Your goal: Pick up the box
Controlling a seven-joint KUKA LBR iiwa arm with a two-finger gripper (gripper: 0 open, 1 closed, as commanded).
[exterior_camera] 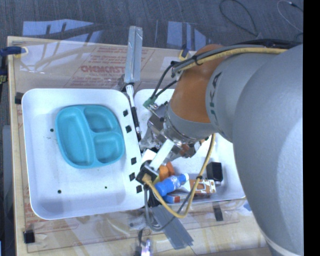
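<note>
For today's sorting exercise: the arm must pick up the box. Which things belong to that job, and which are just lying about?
Job:
box
right bin holding it

Lying about:
blue divided tray
blue bottle
orange item

- Shallow white plastic bin, left of the frame: plain white, with a scatter of small black squares down its right wall.
- Three-compartment plastic tray in that bin: even turquoise, unprinted.
- Second shallow white bin, lower right: plain white.
- Plastic bottle, lower middle: bright blue body, white end.
- Small printed box beside it: red, orange and white.
- Robot arm: grey, with an orange band.
- Bench top: pale brown with red lettering.
- Floor, top of the frame: dark grey.
</note>
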